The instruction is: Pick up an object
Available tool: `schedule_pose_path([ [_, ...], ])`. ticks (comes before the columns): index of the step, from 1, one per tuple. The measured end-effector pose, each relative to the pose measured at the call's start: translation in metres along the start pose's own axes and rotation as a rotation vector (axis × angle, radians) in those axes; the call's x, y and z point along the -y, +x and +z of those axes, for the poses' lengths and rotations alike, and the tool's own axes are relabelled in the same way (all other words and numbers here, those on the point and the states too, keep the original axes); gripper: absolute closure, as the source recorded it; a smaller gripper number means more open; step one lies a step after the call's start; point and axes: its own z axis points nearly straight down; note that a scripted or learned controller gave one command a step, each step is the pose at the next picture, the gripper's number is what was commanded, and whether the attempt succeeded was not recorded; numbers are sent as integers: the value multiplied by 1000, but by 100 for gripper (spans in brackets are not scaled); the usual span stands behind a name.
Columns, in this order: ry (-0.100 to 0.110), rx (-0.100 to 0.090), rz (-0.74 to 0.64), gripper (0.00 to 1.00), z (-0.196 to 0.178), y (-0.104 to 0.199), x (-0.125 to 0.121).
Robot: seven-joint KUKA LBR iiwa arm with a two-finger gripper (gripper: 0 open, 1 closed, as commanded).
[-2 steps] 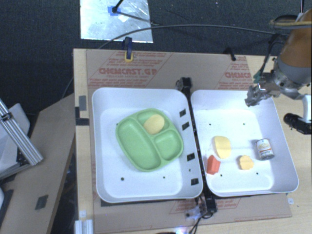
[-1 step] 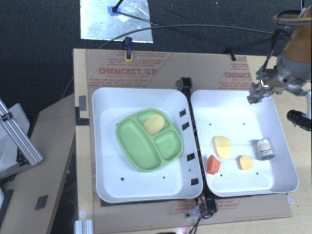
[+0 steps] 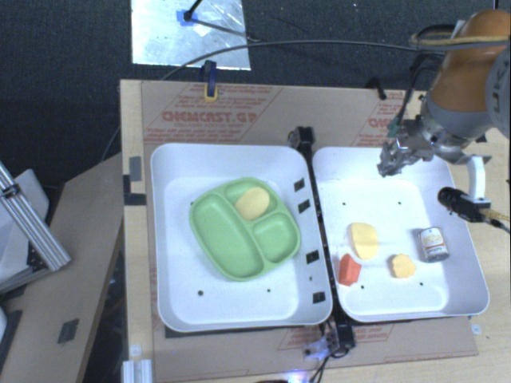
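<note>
Claw (image 3: 393, 164) hangs over the far edge of the right bin (image 3: 459, 298), near its back-left corner, nothing seen beneath it but bare bin floor. Cannot tell how the claw is set; the tip is a small dark cluster, too blurred to read. No object in it that I can make out. Candidates for the pick all lie toward the near half of the right bin: pale yellow piece (image 3: 364, 239) left of centre, orange-red piece (image 3: 349, 269) just nearer and beside it, small yellow lump (image 3: 403, 266) to their right, small tin (image 3: 432, 244) further right. All well apart from the claw. Left of the right bin, a green divided tray (image 3: 231, 250) holds a yellow item (image 3: 253, 203). Judgement: pick not yet begun; approach, descent, grasp and lift all remain.
</note>
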Motion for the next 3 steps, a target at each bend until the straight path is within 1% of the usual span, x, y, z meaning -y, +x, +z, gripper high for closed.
schedule_pose_path([
  [1,0,-1,-1,100,1,51,15],
  [2,-1,-1,-2,100,9,109,13],
  [3,0,-2,-2,100,3,157,23],
])
